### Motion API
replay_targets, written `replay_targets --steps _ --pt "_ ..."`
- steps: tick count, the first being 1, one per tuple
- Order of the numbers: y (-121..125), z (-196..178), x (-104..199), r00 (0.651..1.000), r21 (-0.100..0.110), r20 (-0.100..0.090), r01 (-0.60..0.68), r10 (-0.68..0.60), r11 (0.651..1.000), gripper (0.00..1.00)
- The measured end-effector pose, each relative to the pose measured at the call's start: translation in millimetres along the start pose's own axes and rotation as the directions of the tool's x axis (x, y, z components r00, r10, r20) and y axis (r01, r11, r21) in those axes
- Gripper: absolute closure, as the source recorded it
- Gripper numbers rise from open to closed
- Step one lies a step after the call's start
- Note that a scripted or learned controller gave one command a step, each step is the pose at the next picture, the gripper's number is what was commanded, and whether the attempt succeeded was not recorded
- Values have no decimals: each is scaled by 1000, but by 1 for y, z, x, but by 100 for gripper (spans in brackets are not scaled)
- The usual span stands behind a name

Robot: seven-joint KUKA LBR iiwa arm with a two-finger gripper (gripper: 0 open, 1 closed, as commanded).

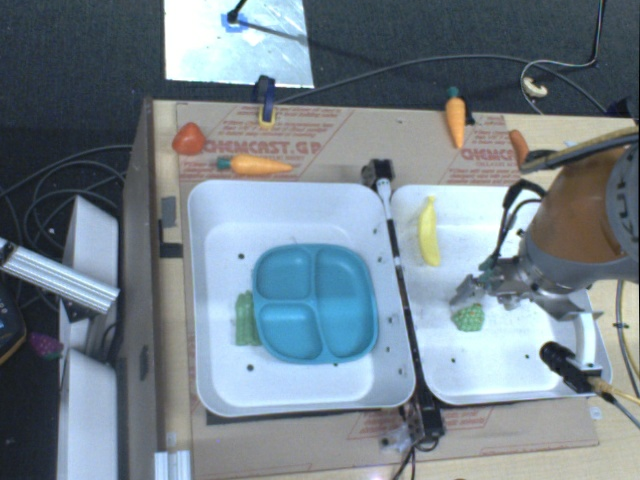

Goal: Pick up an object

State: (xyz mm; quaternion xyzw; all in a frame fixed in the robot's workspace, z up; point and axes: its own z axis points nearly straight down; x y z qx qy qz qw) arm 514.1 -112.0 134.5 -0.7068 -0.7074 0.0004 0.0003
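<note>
Hovering in the right bin (440,383), the gripper (472,293) sits just above the green toy (468,318). I cannot tell its grip. It should drop straight down and squeeze gently.

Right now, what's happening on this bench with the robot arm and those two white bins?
The arm reaches in from the right, its gripper low over the right bin, just above a small green broccoli-like piece. Whether it has hold of it is unclear. A yellow banana lies nearby. The left bin holds a blue divided plate.
</note>
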Motion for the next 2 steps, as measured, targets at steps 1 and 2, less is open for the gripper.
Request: replay_targets --steps 1,2 --pt "6 50 8 1000 -2 0 0 0 1000 0" --pt "7 40 8 1000 -4 0 0 0 1000 100"
